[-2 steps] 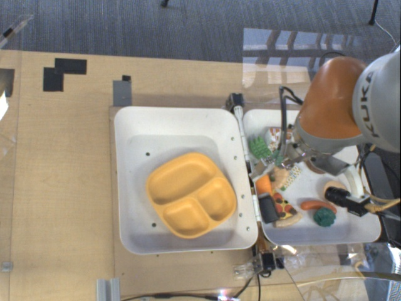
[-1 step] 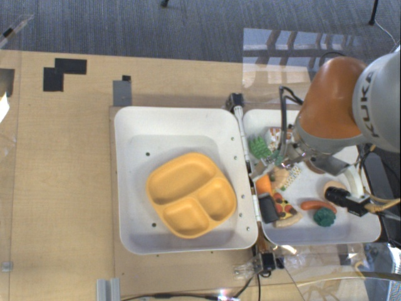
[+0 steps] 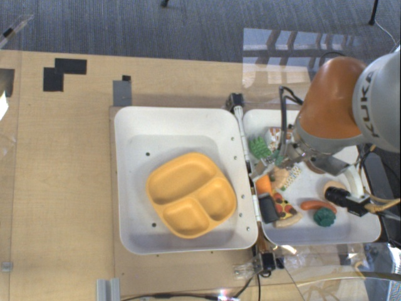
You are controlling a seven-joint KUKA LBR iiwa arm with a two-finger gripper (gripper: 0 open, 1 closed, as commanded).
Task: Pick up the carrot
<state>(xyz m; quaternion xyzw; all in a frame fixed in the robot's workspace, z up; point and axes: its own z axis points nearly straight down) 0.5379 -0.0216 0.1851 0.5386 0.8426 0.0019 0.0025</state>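
Left bin just has the yellow plate sitting in it, three compartments, nothing to do with this job. All the action is in the right bin.

The carrot is jammed up against that bin's left wall, and it's a crowded corner: green leafy thing behind it, a black block touching or nearly touching it in front, and a pizza slice right beside that. The hand hovers just above and a bit right of the carrot, but the arm blocks the view, so I can't tell how its tips are set.

My worry: the wall leaves almost no room for a tip on the carrot's left side, so it could land on the rim, or shove the carrot sideways. Closing could also easily catch the block or the pizza instead. The sausage and green lump further right look safely out of it.
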